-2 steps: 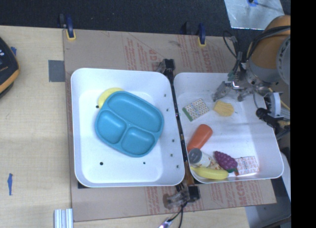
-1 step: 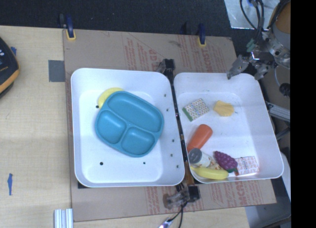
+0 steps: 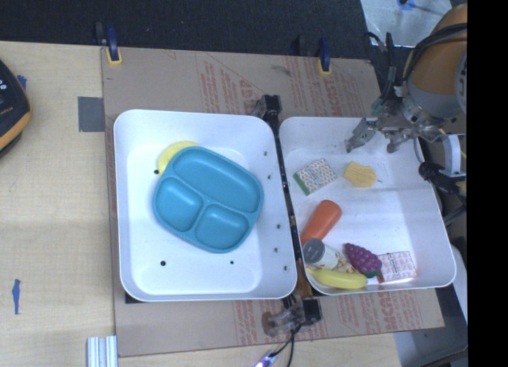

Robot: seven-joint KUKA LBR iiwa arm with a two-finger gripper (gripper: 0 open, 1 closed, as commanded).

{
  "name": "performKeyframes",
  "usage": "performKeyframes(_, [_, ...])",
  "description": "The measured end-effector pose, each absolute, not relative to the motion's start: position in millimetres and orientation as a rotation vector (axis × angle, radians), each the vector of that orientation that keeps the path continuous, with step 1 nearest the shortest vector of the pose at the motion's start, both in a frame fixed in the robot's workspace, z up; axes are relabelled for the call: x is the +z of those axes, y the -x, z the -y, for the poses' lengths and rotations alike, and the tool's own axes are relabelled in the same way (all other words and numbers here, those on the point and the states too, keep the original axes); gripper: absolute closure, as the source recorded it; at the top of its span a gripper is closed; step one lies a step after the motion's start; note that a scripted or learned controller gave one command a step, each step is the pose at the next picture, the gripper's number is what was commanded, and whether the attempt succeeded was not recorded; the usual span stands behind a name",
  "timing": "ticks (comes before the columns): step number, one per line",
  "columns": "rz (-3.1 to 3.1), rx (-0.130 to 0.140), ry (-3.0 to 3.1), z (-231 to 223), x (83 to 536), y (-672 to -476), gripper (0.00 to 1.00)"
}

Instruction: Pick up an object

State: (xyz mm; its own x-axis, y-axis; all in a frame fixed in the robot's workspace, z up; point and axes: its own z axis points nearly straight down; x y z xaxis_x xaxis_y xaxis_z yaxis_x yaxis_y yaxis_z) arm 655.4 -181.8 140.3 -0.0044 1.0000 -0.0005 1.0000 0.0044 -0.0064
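**Operator:** Report the end effector (image 3: 373, 137) status and position.

**Technician:** It hangs over the far end of the right bin (image 3: 429, 198), fingers spread apart, nothing between them. This placement suggests an approach stance ahead of a descent.

**Operator:** Which object is the likely target?

**Technician:** Probably the yellow piece (image 3: 359, 174); it lies just beside and below the fingers, apart from its neighbours, leaving room on both sides.

**Operator:** Itemise the right bin.

**Technician:** One yellow piece, one patterned packet (image 3: 314, 175), one orange cylinder (image 3: 321, 220), one banana (image 3: 340, 280), one purple grape cluster (image 3: 363, 259), one red-and-white packet (image 3: 397, 265). The last four crowd the near wall, which would hinder finger entry.

**Operator:** The left bin (image 3: 135, 198)?

**Technician:** One blue divided plate (image 3: 208, 198), covering most of one yellow item (image 3: 175, 151). Two bins stand on the worktop (image 3: 48, 222).
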Motion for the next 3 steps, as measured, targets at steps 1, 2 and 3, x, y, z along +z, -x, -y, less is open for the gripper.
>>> performKeyframes(1, [2.226, 0.007, 2.213, 146, 136, -656.1, 0.0])
performKeyframes(2, [2.225, 0.004, 2.217, 175, 124, -656.3, 0.0])
performKeyframes(3, [2.224, 0.006, 2.216, 161, 140, -633.4, 0.0])
